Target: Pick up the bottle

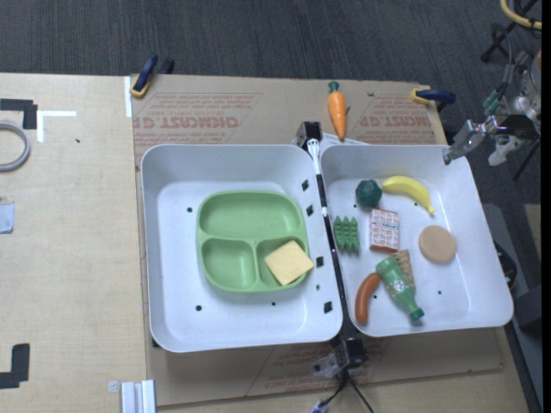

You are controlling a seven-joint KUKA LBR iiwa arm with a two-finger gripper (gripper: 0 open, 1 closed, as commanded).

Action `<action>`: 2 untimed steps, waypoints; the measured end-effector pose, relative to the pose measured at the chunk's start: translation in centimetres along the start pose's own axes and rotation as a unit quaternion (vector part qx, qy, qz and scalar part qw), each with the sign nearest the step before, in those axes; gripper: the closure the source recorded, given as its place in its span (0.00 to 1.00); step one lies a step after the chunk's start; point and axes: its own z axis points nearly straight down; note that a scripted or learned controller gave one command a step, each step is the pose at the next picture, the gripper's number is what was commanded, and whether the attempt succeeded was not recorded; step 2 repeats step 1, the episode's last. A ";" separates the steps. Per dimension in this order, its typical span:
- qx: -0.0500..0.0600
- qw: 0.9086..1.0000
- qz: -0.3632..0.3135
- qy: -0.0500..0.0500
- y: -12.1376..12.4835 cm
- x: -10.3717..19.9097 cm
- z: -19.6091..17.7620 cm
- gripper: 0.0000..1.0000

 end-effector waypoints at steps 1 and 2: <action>0.000 1.000 -0.001 -0.001 0.1 0.0 -1.0 1.00; 0.000 1.000 -0.001 -0.001 0.1 0.0 -1.0 1.00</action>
